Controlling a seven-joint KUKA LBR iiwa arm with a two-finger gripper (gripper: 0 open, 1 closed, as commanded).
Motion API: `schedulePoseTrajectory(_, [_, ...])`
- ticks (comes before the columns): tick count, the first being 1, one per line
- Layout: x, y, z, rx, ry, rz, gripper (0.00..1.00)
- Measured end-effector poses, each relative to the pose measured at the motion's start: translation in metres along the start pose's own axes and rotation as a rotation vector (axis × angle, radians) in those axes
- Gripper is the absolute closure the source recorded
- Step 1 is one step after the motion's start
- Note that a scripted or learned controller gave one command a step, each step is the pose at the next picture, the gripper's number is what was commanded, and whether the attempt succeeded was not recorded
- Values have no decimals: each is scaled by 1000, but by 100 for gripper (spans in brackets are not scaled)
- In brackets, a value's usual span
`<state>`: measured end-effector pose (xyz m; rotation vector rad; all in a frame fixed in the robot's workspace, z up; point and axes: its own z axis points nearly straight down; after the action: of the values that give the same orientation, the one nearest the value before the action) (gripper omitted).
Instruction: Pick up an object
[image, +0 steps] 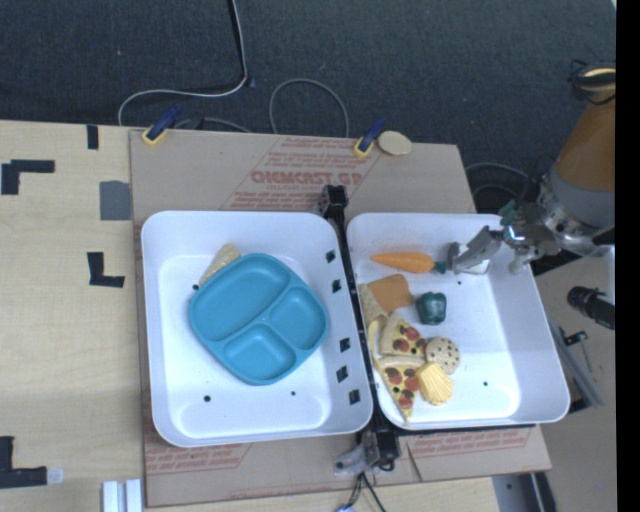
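Dark carpet behind counter (60, 330); two bins on cardboard. Right bin (520, 360) holds toy food clustered left: carrot (403, 262), pizza slices (398, 350), cookie (441, 352). Pincer (470, 255) low beside carrot's tip, likely target; spread or clenched: cannot tell. Blue tray (260, 317) in left bin.

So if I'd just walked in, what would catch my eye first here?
Probably the big blue divided plate, lying alone in the left bin. Next, the heap of toy food in the right bin: an orange carrot, pizza slices, a cookie. The gripper hangs just beside the carrot's tip.
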<state>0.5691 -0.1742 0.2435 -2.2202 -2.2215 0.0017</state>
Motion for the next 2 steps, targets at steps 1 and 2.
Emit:
schedulePoseTrajectory(1, [41,11,147,-5,0,-1,0])
schedulePoseTrajectory(2, [66,48,156,-3,-11,-1,0])
